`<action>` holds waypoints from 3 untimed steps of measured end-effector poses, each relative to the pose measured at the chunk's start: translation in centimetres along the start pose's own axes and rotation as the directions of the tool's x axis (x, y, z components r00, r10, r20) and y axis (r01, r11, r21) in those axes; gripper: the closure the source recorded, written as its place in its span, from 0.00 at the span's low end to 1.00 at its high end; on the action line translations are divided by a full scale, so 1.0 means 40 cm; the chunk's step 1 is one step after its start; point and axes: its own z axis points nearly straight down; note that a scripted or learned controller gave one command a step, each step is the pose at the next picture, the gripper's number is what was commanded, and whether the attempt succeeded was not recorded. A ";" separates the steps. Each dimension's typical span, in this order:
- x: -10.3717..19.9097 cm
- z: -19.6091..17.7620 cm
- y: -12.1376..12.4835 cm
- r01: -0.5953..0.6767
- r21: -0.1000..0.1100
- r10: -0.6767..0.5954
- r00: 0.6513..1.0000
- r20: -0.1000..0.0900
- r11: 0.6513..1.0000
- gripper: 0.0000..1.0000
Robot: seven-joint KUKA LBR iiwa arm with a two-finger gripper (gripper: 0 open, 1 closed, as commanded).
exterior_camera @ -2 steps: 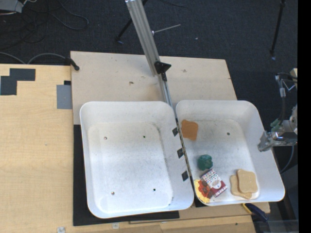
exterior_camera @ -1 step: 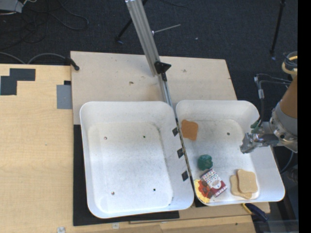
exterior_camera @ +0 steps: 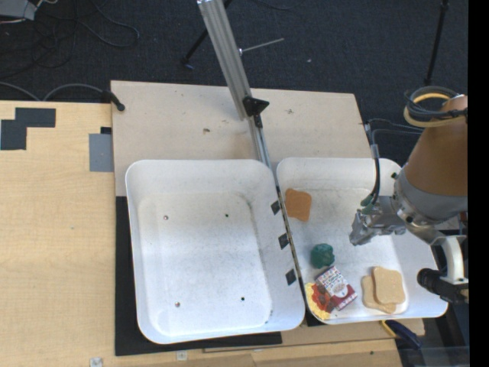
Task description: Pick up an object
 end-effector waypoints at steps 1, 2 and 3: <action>0.131 0.024 0.007 0.000 0.000 0.000 1.000 0.000 1.000 1.00; 0.266 0.042 0.012 0.000 0.002 0.000 1.000 0.000 1.000 1.00; 0.394 -0.005 0.016 0.001 -0.002 -0.001 1.000 0.001 1.000 1.00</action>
